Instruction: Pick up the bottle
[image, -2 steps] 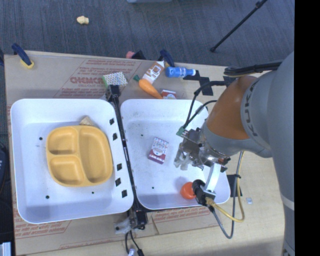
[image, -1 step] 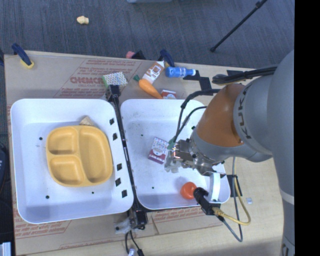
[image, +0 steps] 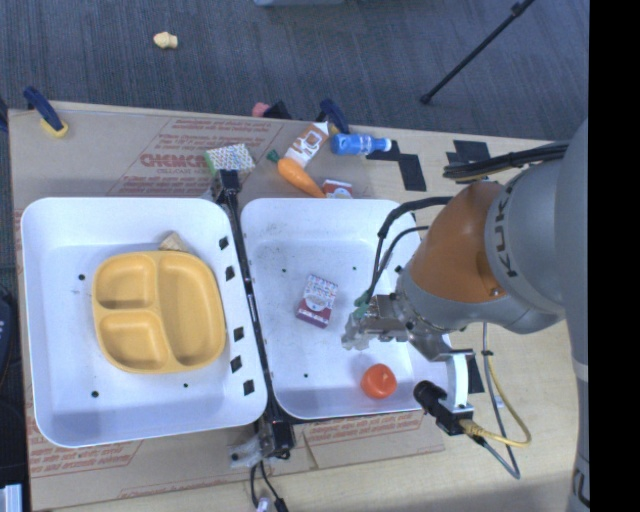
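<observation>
1. The grey arm (image: 520, 250) reaches in from the right, its orange band bulging over the right bin (image: 300, 390).
2. The gripper (image: 362, 330) hangs low over the right bin's floor, near its right side. Whether the tool is spread or pressed together I cannot tell; nothing shows pinched in it.
3. The bottle (image: 305, 145), white with an orange label, lies on its side on the cardboard behind the right bin, outside both bins and well apart from the gripper.
4. Just right of it lies a small blue bottle (image: 358, 144); just in front, an orange carrot (image: 299, 178).
5. Inside the right bin, a small red-and-white packet (image: 317, 300) sits left of the gripper and an orange round thing (image: 378, 381) sits just in front of it.
6. The left bin (image: 50, 400) holds a yellow divided plate (image: 158, 310).
</observation>
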